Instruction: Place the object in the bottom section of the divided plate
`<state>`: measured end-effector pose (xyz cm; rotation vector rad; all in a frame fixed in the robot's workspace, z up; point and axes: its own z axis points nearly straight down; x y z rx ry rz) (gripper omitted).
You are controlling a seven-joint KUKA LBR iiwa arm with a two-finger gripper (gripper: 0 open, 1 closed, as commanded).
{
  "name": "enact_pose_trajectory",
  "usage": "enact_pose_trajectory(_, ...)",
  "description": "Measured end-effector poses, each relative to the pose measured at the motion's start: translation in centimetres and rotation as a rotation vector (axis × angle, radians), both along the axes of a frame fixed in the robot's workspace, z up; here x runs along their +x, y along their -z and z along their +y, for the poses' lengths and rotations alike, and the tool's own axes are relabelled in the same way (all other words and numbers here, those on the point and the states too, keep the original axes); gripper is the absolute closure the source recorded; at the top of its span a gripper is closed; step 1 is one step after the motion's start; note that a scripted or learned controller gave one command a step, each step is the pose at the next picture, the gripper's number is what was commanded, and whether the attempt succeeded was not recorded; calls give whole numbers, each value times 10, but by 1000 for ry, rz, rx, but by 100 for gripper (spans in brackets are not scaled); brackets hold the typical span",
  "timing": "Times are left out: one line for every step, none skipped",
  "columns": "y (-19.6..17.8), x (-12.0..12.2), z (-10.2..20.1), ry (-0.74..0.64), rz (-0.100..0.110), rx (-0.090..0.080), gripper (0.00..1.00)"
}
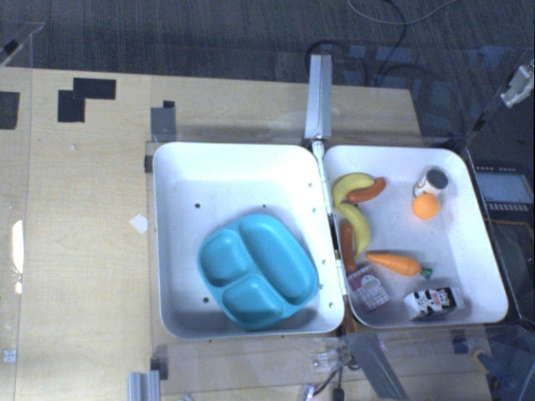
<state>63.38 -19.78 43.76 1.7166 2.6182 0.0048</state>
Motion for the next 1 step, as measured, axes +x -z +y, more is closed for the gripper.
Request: enact_pose_trajectory(0, 36, 1, 10, 1, 0, 100)
